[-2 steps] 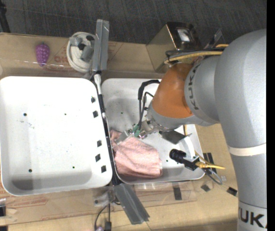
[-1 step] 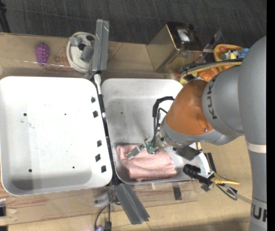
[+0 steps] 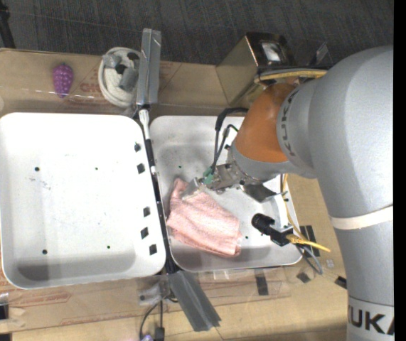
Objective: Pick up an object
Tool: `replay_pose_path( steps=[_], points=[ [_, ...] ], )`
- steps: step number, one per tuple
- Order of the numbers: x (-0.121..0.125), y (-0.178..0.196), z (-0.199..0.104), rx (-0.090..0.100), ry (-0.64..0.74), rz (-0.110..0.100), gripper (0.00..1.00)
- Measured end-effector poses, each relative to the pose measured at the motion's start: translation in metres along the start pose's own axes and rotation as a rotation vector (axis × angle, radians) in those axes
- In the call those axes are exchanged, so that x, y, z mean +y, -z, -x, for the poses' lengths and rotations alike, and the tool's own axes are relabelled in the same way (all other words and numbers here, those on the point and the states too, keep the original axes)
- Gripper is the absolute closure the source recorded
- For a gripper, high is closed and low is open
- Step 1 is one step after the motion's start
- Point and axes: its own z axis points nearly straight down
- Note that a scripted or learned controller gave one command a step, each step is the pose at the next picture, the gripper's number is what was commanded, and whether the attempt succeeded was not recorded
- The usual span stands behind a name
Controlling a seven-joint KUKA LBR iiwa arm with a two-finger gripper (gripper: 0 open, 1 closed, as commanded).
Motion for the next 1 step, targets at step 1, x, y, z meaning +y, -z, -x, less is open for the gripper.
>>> replay_pose_path(
  steps=[1],
  points=[
    [0.0419,0.0003,-0.0127,0.000,0.031,0.000,0.00]
  ],
)
